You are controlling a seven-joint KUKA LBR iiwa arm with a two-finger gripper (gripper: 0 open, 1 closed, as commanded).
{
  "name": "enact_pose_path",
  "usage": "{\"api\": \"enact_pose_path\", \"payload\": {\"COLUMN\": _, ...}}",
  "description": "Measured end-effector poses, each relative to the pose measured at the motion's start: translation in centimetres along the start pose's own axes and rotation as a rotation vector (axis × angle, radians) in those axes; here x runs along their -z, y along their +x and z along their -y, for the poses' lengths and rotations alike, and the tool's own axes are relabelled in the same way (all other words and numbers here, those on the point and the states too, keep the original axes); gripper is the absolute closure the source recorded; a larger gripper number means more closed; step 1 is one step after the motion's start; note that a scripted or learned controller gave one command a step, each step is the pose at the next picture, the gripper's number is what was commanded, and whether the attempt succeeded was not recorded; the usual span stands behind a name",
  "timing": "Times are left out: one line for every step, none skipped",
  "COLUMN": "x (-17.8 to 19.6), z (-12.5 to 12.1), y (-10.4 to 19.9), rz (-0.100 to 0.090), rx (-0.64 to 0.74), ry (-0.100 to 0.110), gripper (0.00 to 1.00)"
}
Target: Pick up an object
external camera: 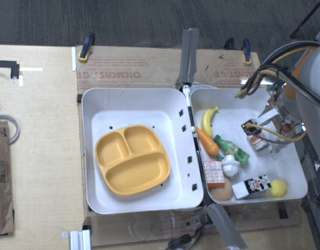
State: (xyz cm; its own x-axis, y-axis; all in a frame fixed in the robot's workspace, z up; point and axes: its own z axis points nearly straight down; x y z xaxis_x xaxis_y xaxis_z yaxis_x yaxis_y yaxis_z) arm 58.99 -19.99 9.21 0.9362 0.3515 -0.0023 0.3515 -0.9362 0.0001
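My gripper [260, 141] hangs over the right part of the right bin [293, 163], with the arm coming in from the right. To its left lie a yellow banana [208, 120], an orange carrot [207, 142], a green item [232, 149] and a white garlic-like piece [230, 165]. Along the bin's front sit a red and white box [213, 173], a brown round piece [222, 191], a black and white box [250, 186] and a yellow lemon [278, 188]. Nothing clearly shows between the gripper's tips.
The left bin [92, 139] holds a yellow divided plate [132, 159]. A grey divider post [189, 56] stands behind the two bins. Cardboard [128, 66] lies behind the bins, held by blue clamps [87, 47]. A brown paper bag [1, 176] lies at the far left.
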Motion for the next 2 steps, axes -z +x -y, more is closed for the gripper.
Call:
{"api": "enact_pose_path", "payload": {"x": 0.1, "z": 1.9, "y": -8.6, "rz": -0.007, "rx": -0.056, "ry": 0.007, "gripper": 0.0}}
{"api": "enact_pose_path", "payload": {"x": 8.5, "z": 1.9, "y": -11.4, "rz": 0.001, "rx": 0.324, "ry": 0.002, "gripper": 0.0}}
